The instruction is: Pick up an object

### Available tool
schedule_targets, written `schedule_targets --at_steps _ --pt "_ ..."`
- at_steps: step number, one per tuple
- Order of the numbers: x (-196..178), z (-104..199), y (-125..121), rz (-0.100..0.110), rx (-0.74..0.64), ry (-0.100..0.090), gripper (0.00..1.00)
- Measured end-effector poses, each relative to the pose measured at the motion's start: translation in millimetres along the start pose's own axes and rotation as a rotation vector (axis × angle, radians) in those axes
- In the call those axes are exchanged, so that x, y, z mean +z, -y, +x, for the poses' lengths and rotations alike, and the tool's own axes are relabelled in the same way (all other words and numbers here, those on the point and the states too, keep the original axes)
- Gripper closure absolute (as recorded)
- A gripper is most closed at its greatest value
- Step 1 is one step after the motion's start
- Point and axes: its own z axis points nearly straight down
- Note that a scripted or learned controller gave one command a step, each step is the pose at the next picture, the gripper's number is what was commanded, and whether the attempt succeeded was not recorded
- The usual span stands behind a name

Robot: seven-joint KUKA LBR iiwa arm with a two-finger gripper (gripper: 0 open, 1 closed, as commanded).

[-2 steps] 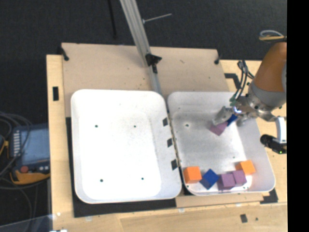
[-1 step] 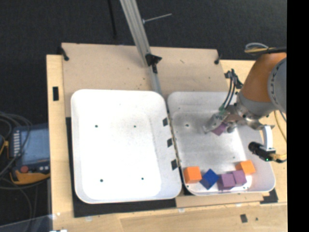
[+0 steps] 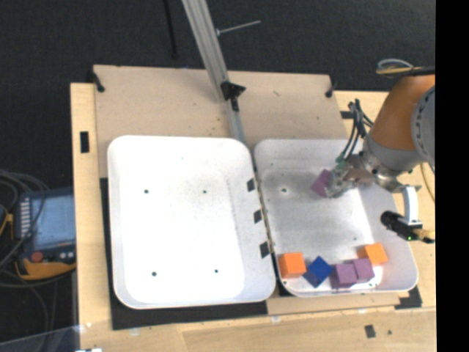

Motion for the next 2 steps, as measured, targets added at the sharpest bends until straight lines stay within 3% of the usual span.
schedule_targets --at_steps 2 --pt "-100 -10 -10 -0.005 -0.004 0.003 1.00"
